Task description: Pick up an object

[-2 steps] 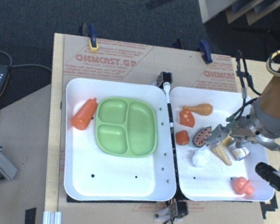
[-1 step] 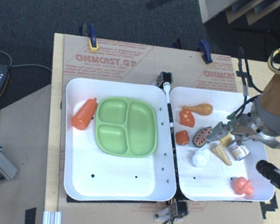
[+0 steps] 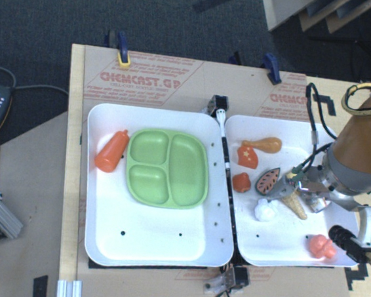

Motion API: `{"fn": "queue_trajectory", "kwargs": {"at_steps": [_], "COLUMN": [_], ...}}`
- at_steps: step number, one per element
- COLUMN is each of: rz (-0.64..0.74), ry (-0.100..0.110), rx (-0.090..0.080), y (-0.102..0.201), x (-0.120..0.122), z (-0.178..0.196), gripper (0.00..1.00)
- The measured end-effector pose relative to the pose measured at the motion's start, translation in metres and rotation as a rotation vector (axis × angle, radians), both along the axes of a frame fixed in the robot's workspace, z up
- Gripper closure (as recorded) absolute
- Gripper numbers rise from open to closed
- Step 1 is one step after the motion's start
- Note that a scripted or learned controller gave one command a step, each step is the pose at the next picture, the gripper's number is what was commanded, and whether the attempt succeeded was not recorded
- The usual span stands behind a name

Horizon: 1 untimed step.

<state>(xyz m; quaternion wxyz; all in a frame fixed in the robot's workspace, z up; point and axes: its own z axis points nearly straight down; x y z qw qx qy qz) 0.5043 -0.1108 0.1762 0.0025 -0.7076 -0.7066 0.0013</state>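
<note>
Two white bins on the bench, divided by a black centre rail (image 3: 225, 182) w/ clips at both ends; taking that rail as ref. for all positions. Left bin (image 3: 149, 240): green sectioned plate (image 3: 168, 168) sits just left of the rail, upper half of the bin, flat. Orange-red bottle-shaped toy (image 3: 112, 151) lies beyond the plate, far side from the rail, tilted, close to the plate's edge but I can't tell if touching. Right bin (image 3: 274, 249): red strawberry-like piece (image 3: 248, 156) just right of the rail, upper part; orange drumstick-shaped toy (image 3: 263, 145) a bit further from the rail, above and beside it. Small red block (image 3: 241, 181) close to the rail, mid-height. Watermelon slice toy (image 3: 268, 180) next out, tilted. White ball (image 3: 264, 211) below the slice, apart from it. Ice-cream cone toy (image 3: 295, 203) further right, lying slanted, its top end right up at the gripper. Pink blob toy (image 3: 320, 246) far from the rail, low in the bin near its right wall. Arm comes in from the right, orange band and grey wrist over the right bin's far side; gripper (image 3: 296, 182) down low between slice and cone. Fingertips too cluttered by cables and the cone to read, so can't tell whether apart or together, and nothing seen lifted off the bin floor.
</note>
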Motion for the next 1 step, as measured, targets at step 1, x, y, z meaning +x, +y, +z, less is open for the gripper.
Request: {"fn": "queue_trajectory", "kwargs": {"at_steps": [1], "rz": [0.0], "ry": [0.0], "rx": [0.0], "y": [-0.0032], "x": [-0.0072], "z": [-0.0599], "gripper": [0.0]}}
